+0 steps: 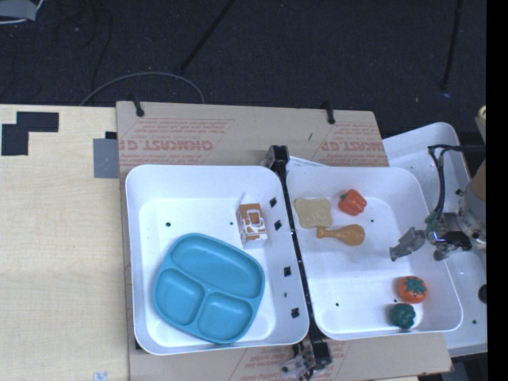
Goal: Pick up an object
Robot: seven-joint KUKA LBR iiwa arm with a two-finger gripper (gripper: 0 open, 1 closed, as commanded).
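Jaws point(418, 244) spread, empty — tomato point(412, 289) just below, drumstick point(343, 233) left.

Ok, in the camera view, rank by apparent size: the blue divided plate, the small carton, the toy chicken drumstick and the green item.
1. blue divided plate, by far largest
2. toy chicken drumstick and small carton, too close to separate
3. green item, smallest

Glossy blue plastic tray point(208, 287) (smooth) in a matt white bin point(147, 213) on brown cardboard point(238, 137).
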